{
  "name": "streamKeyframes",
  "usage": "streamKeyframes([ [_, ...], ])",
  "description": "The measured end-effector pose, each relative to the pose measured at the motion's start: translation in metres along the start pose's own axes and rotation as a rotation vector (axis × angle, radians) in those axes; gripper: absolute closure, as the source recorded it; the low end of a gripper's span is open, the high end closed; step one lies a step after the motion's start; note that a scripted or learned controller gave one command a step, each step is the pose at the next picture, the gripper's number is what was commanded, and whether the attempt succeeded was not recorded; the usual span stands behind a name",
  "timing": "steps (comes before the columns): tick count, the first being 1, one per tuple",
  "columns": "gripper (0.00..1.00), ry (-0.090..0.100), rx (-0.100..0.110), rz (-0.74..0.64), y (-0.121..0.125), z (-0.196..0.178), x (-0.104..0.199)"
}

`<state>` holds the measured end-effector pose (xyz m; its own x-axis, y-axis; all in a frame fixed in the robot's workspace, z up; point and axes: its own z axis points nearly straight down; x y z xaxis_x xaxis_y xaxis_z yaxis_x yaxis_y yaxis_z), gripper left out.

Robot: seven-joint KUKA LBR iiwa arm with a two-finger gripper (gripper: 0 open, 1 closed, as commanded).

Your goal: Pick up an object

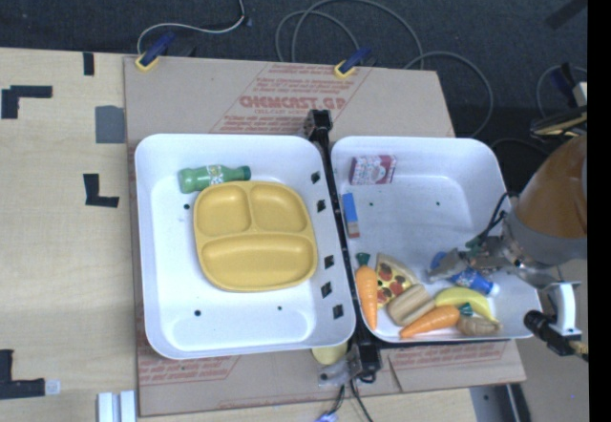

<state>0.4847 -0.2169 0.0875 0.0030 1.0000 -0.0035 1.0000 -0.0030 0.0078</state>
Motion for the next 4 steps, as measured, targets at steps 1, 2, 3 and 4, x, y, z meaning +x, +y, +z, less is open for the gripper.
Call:
streamKeyframes([
  [1,0.0,0.0,-0.001,-0.012,0.083,0.001,0.074],
  [2,0.0,0.005,-0.002,-0.014,0.11,-0.103,0.158],
  [3,0.0,0.001,0.01,-0.002,0.142,-0.05,0.117],
  [4,0.0,0.001,0.008,-0.004,0.145,0.006,0.114],
])
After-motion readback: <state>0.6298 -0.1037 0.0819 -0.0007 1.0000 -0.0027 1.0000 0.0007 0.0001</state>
